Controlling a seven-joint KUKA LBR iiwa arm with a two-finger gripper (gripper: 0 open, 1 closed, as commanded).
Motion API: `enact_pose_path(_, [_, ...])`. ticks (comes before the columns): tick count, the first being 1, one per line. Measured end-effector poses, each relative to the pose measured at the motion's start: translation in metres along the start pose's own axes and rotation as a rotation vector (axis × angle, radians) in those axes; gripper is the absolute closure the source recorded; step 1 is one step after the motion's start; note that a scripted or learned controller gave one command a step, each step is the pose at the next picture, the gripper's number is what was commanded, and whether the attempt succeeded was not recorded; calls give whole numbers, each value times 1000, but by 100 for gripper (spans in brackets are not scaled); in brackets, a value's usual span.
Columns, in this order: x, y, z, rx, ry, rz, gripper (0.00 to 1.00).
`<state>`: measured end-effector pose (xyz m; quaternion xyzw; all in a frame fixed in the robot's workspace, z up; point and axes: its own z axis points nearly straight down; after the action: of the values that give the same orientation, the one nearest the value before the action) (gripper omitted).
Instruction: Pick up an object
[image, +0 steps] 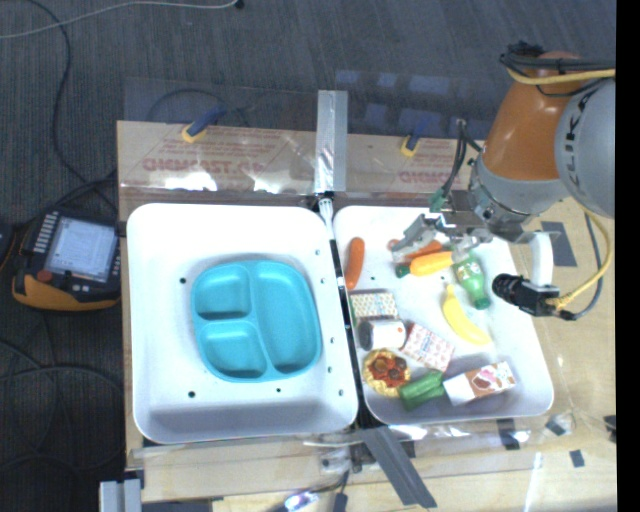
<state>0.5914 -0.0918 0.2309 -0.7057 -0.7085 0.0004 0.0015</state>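
Note:
My gripper (440, 243) hangs over the back of the right bin (535, 395), its fingers spread open. Just under and in front of it lies an orange carrot-like piece (432, 263) with a green end, not held. A green bottle (471, 283) lies right beside that piece, and a yellow banana (460, 318) is in front of it. Another orange carrot (354, 260) lies near the bin's left wall. Nothing sits between the fingers.
The front of the right bin holds a patterned box (372, 303), a small can (385, 333), a dotted packet (428, 346), a pizza toy (386, 370), a green pepper (421, 390) and a milk carton (481, 382). The left bin (160, 400) holds a blue divided tray (255, 318).

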Motion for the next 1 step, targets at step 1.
enact_pose_path(1, [-73,11,49,1,-3,-54,0])
